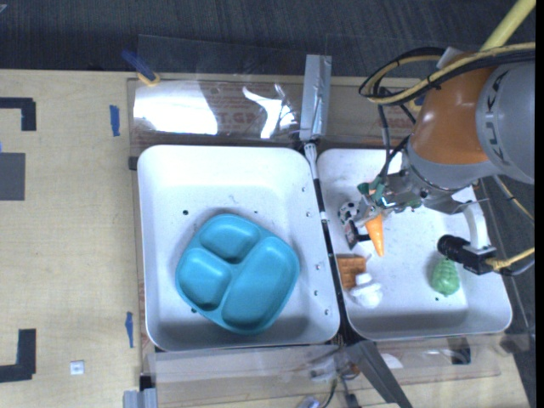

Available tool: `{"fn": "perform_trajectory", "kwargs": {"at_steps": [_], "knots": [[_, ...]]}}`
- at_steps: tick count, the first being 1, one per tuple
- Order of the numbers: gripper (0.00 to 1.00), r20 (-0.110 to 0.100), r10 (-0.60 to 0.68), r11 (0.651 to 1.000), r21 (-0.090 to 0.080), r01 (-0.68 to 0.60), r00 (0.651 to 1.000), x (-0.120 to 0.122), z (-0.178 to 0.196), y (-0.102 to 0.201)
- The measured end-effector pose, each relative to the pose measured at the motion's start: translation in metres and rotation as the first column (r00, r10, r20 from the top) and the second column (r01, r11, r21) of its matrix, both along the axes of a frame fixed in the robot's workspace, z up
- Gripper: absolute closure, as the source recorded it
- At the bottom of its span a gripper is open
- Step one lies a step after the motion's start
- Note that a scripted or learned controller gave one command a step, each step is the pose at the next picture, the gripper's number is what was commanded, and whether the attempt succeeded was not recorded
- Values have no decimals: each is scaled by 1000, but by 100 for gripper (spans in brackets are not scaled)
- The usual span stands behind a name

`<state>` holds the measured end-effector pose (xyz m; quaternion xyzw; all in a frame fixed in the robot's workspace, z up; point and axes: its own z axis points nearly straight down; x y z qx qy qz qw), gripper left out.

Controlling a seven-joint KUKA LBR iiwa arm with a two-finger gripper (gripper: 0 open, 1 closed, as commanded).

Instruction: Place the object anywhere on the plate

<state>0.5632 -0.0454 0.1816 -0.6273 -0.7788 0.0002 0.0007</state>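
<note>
Bench (68,228): pale wood, black marks and blue tape bits at far L.

L bin (161,177): white, shallow. Holds the plate (238,270), blue w/ 3 compartments, sitting low-centre in the bin and turned at an angle to the bin walls. Nothing on it.

Clear plastic sheet (212,109) lies behind L bin, glare on it.

R bin (408,313): touches L bin along the shared wall. Contents, L to R:
- orange-brown piece (350,268), close to the shared wall, near front.
- white piece (367,292), just in front of it, touching or nearly so.
- small black/white item (348,213), just L of the gripper; too small to ID.
- carrot (376,236), orange cone, tip pointing toward front of bin, thick end up under the gripper. Still in R bin, well apart from plate.
- green lumpy item (444,277), R side, apart from the rest.

Gripper (374,204): low over R bin, L-centre, directly above carrot's thick end. Can't tell if spread or closed, or if carrot is actually gripped; wrist body hides the contact.

Arm (501,126): grey, orange band (450,117) above wrist, enters from R, cables looped over back of R bin.
</note>
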Motion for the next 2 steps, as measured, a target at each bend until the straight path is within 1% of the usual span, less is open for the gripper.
{"fn": "perform_trajectory", "kwargs": {"at_steps": [1,2], "knots": [[100,2,122,993,0,-122,993,-4,34,72],[100,-6,135,991,0,-135,991,-47,9,141]]}}
